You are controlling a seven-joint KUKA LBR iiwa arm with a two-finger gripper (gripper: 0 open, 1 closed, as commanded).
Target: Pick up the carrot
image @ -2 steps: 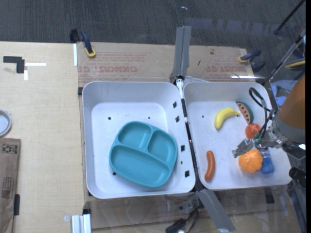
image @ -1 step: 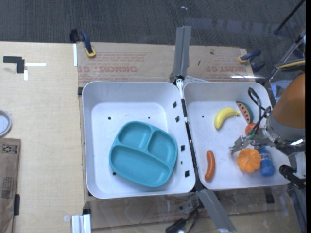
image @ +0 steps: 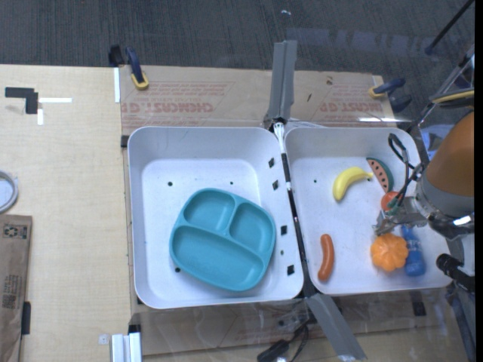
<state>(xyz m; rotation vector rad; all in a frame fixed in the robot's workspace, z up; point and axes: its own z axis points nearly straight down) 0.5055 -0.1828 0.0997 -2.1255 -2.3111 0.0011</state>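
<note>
Orange carrot (image: 326,257) in right bin (image: 343,145), long axis near-vertical in view; gripper (image: 392,219) state unclear.

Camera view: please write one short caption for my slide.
Gripper over the right bin beside banana, sausage and orange fruit; teal tray left.

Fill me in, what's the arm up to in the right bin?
The gripper is low in the right bin, beside a small orange-red item near the watermelon slice. Around it lie an orange, a blue toy, a banana and a sausage. The teal plate sits in the left bin.
</note>
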